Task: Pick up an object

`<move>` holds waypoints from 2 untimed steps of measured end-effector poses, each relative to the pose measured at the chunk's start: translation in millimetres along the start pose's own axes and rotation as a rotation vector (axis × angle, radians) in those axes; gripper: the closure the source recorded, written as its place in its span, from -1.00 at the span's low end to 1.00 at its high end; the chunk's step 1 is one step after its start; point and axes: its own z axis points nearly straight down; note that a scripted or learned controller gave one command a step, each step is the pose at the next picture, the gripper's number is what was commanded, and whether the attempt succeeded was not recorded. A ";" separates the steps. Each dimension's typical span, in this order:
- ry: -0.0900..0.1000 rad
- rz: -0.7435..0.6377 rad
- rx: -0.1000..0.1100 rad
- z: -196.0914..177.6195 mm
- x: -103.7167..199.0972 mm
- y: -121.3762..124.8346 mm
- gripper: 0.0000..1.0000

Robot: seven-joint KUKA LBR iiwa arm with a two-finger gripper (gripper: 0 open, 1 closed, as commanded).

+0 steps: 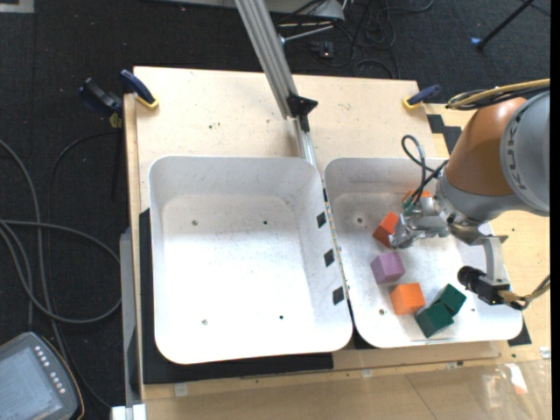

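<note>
The right bin (359,195) holds several small blocks. A red-orange block (385,228) lies near the bin's middle, right against my gripper (404,233). A purple block (388,268) sits just below it. An orange block (407,298) and a dark green block (440,311) lie near the front edge. My gripper hangs low over the bin at the red-orange block's right side. The wrist and its cables hide the finger gap, so whether anything sits between the fingers does not show.
The left bin (175,234) stands beside the right one, sharing a raised middle rim (325,234). A slanted metal pole (267,42) rises from the bench behind the bins. Clamps sit at the bench's back corners. The arm body (499,160) covers the right bin's far right.
</note>
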 end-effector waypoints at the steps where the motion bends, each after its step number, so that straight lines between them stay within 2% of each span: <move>1: -0.002 -0.003 -0.005 -63.3 -3.6 1.3 1.00; 2: -0.002 -0.004 -0.005 -122.6 -1.5 -4.7 1.00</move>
